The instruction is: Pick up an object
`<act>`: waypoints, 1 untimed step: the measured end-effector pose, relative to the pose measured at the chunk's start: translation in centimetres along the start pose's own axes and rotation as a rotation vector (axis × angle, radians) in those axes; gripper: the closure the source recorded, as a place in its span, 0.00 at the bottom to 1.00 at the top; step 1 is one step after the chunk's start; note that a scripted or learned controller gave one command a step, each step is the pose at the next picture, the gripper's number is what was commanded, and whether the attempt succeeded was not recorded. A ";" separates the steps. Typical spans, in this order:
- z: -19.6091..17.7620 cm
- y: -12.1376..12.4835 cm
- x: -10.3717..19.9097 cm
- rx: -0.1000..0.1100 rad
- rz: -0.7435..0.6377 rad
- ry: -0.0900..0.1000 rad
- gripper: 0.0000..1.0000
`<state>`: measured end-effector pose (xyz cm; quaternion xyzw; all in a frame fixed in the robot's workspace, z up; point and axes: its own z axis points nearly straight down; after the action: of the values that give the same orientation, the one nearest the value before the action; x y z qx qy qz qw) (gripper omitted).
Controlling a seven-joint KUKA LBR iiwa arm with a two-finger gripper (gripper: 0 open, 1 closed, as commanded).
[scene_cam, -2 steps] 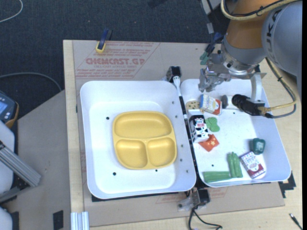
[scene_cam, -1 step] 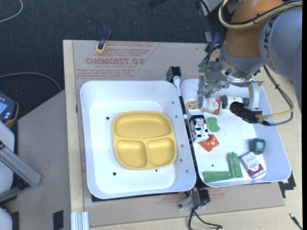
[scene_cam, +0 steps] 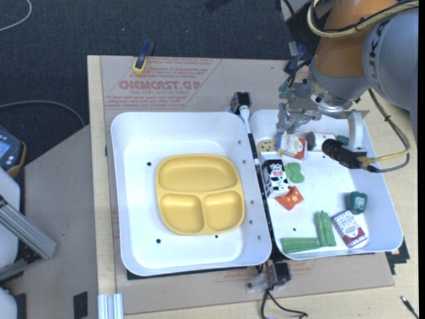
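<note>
Gripper (scene_cam: 290, 126) low in right bin (scene_cam: 382, 208), fingers narrow around small white-and-red packet (scene_cam: 293, 144) near bin's back left corner. Risk: shallow pinch, packet slips on lift. Crowding risk: cookie (scene_cam: 265, 144) just beside, cow-print item (scene_cam: 275, 176) near.

Two bins sit side by side on the worktop (scene_cam: 99, 178). A divided plate (scene_cam: 199, 193) lies in the middle of the left bin (scene_cam: 133, 138). In the right bin (scene_cam: 378, 198), a small packet (scene_cam: 291, 145) lies near the back edge under the gripper (scene_cam: 290, 126), a carton (scene_cam: 349, 228) near the right edge, and pea pods (scene_cam: 312, 236) along the front edge.
</note>
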<state>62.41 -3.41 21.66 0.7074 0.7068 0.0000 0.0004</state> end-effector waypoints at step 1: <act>-0.4 1.0 0.3 -0.003 -0.002 0.000 1.00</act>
<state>63.46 -3.13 22.04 0.7069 0.7073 0.0012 0.0015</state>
